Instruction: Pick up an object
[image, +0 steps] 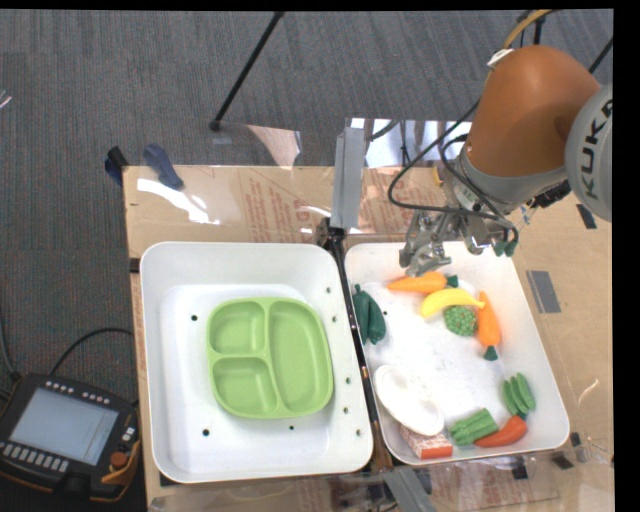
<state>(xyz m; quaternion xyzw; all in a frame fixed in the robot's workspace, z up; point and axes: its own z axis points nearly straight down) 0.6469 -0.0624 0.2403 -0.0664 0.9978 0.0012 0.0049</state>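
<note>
so far nothing lifted: tool (428, 258) hovers over carrot (418, 284) in right bin (535, 345), finger state unclear.

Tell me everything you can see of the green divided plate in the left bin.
The green plate is pale green, looks like matte plastic, a rounded rectangle with three compartments: one long one on the view's right, two smaller on the left. It lies flat, slightly rotated, near the middle of the left bin. Its compartments hold nothing, and nothing but the bin floor touches it.
</note>
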